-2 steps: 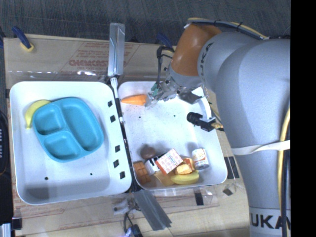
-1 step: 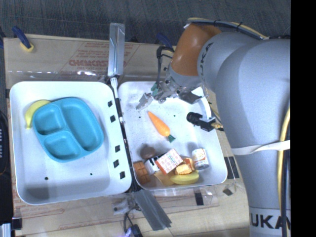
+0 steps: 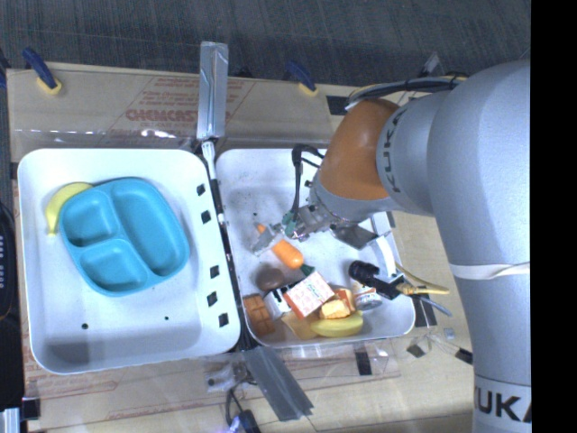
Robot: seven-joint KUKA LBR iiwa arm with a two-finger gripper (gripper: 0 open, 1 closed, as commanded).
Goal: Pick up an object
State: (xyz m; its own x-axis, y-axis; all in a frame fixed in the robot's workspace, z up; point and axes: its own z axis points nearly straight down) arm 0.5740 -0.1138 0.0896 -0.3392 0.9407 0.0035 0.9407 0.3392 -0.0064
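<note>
Camera view, counted through: two white bins side by side, one arm, one gripper (image 3: 296,222). The left bin (image 3: 54,332) holds one blue plate (image 3: 126,233) with three compartments, and one yellow curved piece (image 3: 61,200) showing past the plate's upper-left edge.

The right bin (image 3: 243,179) holds the rest, crowded along its near side: one red-and-white carton (image 3: 311,294), one banana (image 3: 338,327) against the near wall, one dark brown lump (image 3: 269,278), one brown ridged block (image 3: 258,311) in the near-left corner – and one carrot (image 3: 288,254).

The carrot lies flat near the middle of the right bin, just below the gripper and above the carton. It is a short orange stub; its long axis runs on a slant from upper left to lower right, and which end is the tip cannot be told.

The gripper hangs low over the right bin, just beside the carrot's upper end – whether it is spread or closed cannot be told, and nothing shows held in it.
</note>
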